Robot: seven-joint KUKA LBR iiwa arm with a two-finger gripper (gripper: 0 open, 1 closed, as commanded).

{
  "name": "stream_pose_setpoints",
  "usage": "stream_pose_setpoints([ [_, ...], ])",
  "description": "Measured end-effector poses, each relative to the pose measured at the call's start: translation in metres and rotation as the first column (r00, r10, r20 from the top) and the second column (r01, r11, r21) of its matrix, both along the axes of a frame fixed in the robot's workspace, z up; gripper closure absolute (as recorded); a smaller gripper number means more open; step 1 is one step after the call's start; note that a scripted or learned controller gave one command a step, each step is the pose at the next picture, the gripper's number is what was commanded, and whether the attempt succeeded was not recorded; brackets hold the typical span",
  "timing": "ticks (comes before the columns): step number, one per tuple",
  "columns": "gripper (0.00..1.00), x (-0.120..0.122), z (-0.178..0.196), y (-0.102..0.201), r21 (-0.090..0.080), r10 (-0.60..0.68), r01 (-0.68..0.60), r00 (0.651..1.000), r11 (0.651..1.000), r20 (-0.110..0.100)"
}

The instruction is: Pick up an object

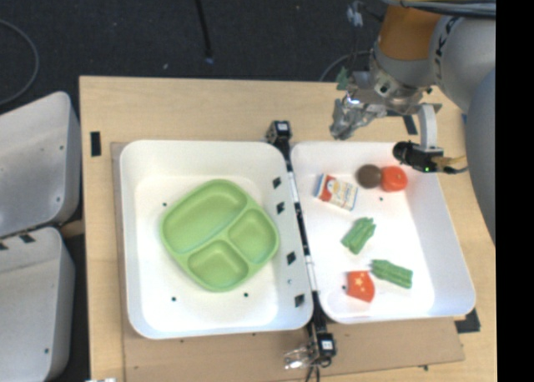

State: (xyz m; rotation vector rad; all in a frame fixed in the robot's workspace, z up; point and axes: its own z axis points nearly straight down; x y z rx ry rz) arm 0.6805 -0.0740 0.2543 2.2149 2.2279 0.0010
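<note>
The pincer (pixel 346 122) hangs over the desk's far edge, just beyond the right bin (pixel 446 230); whether its tips are apart cannot be told. Nearest it, by the bin's far edge, lies a small carton (pixel 336 191). It should descend squarely over this isolated carton.

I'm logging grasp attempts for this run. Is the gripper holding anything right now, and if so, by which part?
Nothing is held. The gripper hangs above the back rim of the right bin, with nothing between its fingers.
</note>
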Motion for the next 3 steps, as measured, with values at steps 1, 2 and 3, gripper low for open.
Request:
stream_pose_setpoints([
  [1,1.00,-0.003,-0.012,0.050,0.000,0.000,0.000,1.000,1.000,-0.001],
  [2,1.00,-0.015,-0.022,0.105,0.001,0.001,-0.001,1.000,1.000,-0.002],
  [3,1.00,-0.019,-0.025,0.154,0.000,0.000,0.000,1.000,1.000,-0.002],
])
